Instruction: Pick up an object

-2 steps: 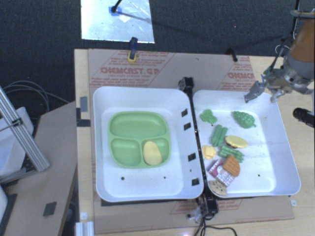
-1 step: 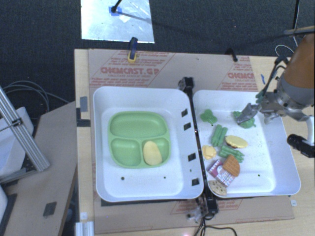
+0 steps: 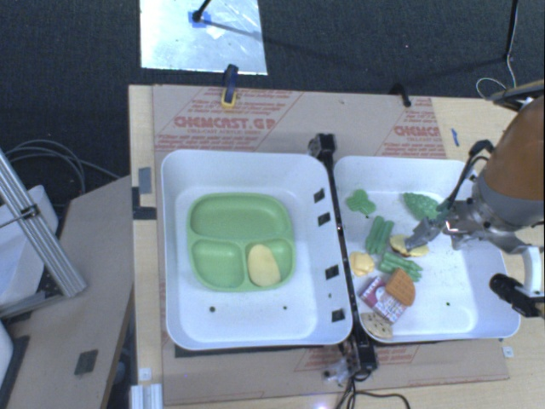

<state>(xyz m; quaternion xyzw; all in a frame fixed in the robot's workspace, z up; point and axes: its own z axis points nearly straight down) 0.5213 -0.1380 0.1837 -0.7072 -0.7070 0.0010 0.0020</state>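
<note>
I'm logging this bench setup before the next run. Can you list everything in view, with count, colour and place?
bins: 2, white, side by side on the bench
divided tray: 1, light green, left bin
yellow oval piece: 1, tray's lower right compartment
green toy pieces: several, right bin's left half
yellow pieces: 2, right bin, among the green ones
orange-brown piece: 1, right bin, low
red-white packet: 1, right bin's lower left
clamp: 1, blue-yellow, bench's far edge
arm: 1, grey-orange, right
pincer: 1, over the right bin's pieces

arm (image 3: 515, 173) cut off at right edge, pincer (image 3: 419, 239) finger gap too small to tell
</note>
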